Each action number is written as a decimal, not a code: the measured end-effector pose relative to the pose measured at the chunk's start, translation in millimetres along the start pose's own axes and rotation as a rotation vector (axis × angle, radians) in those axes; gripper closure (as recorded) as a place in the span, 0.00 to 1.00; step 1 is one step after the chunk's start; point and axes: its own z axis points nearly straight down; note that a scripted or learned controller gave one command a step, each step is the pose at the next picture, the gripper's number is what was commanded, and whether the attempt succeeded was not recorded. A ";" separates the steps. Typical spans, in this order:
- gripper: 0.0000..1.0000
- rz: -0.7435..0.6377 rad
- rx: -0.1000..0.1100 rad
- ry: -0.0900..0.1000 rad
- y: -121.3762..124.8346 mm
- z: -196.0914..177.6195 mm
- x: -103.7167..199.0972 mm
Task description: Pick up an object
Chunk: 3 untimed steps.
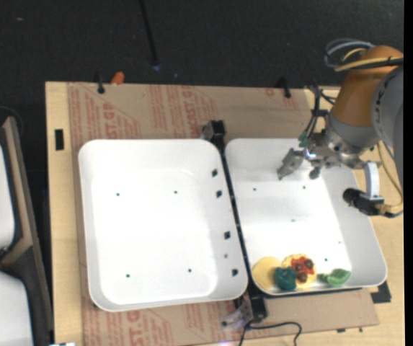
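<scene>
pincer: the pincer (301, 164) hangs over the far part of the right bin (278, 215), its two fingers splayed apart with nothing between them.
under the pincer: bare white bin floor; nothing lies within its span.
task things, bearing: the pile sits at the near edge of the same bin, well apart from the pincer, toward the camera and almost straight down the view from it.
pile, nearest to pincer first: red object (302, 264), yellow object (265, 270), teal object (285, 280), green object (335, 276).
pile contact: red, yellow and teal touch or overlap; the green one lies just beside them, toward the arm's side.
long axis: the pile as a whole runs along the near wall, crosswise to the pincer's approach; single axes too small to tell.
left bin (156, 222): across the divider from the pincer.
bench (163, 114): carries both bins.
count: one pincer, two bins, four coloured objects by best judgement.
</scene>
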 end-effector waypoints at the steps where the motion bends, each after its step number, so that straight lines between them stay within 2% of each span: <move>1: 1.00 0.000 -0.007 -0.001 1.6 -14.2 -0.7; 2: 1.00 -0.001 -0.009 -0.001 1.5 -57.0 -0.6; 3: 1.00 -0.001 -0.010 -0.002 4.9 -116.8 -8.9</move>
